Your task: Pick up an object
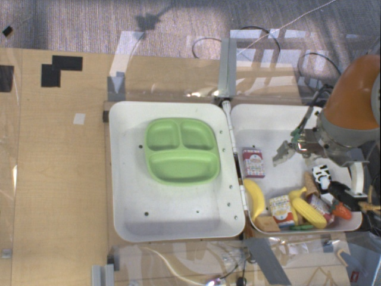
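Gripper (287,150) fingers apart, holding nothing, over right bin (262,121); glossy curved banana (256,198) at bin's front-left corner.

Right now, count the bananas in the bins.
2. One banana lies against the right bin's left wall, below the small red carton. The other banana sits in the pile at the front; more could be buried there.

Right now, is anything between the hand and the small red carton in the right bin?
Nothing visible. The hand hangs over bare white floor of the right bin, to the right of the red carton. The banana lies below the carton, off that path.
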Controlling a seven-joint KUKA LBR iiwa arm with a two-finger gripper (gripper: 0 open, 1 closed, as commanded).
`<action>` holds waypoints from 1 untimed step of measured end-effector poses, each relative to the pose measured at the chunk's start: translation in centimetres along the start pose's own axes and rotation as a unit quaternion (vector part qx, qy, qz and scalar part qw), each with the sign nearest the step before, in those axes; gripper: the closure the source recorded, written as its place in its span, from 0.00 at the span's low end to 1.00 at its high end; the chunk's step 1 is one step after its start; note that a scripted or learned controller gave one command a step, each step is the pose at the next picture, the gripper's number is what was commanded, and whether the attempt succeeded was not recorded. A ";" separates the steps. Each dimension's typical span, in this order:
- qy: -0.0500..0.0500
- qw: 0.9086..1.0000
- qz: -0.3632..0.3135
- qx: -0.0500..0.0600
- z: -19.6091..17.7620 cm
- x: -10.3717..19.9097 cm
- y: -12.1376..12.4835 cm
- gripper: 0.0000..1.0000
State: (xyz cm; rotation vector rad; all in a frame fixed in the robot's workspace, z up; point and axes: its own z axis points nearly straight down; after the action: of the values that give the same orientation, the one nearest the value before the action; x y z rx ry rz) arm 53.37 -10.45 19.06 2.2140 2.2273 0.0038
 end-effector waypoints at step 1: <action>-0.002 0.999 -0.042 -0.006 10.0 -1.9 -4.3 0.00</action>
State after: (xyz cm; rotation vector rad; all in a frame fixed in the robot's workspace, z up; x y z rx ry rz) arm 49.15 -12.40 9.06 2.1116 2.3087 0.0141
